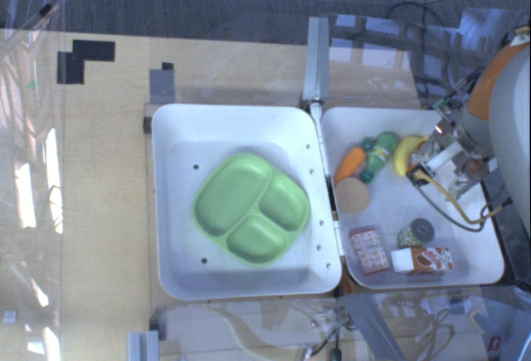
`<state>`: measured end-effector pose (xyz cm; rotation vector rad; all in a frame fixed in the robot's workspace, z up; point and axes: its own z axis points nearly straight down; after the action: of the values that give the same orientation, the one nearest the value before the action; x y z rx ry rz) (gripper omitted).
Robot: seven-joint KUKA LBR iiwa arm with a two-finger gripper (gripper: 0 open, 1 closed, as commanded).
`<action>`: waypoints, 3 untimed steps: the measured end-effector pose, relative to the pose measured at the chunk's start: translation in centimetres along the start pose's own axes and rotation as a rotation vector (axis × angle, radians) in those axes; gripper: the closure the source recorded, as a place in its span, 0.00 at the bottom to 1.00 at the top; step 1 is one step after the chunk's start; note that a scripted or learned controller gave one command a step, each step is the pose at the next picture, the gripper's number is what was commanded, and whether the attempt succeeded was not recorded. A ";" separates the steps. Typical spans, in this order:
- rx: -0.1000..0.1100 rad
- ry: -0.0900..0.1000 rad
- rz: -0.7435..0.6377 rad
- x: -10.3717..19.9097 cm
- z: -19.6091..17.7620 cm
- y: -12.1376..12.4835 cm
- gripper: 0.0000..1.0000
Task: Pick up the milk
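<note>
Nearest the lens in the camera view is the grey arm (508, 114) with its orange band, reaching in from the right over the right bin (494, 268). Its gripper (433, 162) hangs among cabling above the bin's upper half, just beside the banana (405, 153). Whether the tool is released or clenched cannot be told from this angle, and nothing can be seen in its grasp.

The milk (423, 260), judged to be the small white and red carton, lies on its side against the bin's near wall, well apart from the gripper. A green can (416, 232) sits just above it, close to touching, and a red snack packet (369, 250) lies just to its left. Farther up the bin are a carrot (351, 163), a green bottle (377, 153) and a round tan disc (352, 195).

Several things could go wrong from here. A descent where the gripper now hangs would likely close on the banana rather than the carton. Over the milk, the crowding can may be struck or caught alongside it. The near wall leaves little room on that side, so a pinch may be blocked or land shallow. A carton lying flat may also slide or pivot out when lifted.

The left bin (166, 268) holds a green divided plate (251, 207), clear of all this.
</note>
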<state>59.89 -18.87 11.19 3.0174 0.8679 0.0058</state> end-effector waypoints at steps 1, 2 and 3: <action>0.000 0.000 -0.091 -4.7 -8.2 -1.6 0.00; -0.001 0.005 -0.132 -7.4 2.4 -7.5 0.00; 0.002 0.000 -0.173 -2.2 0.6 -5.7 0.00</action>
<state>55.05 -15.21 10.54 2.9325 1.1255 0.0047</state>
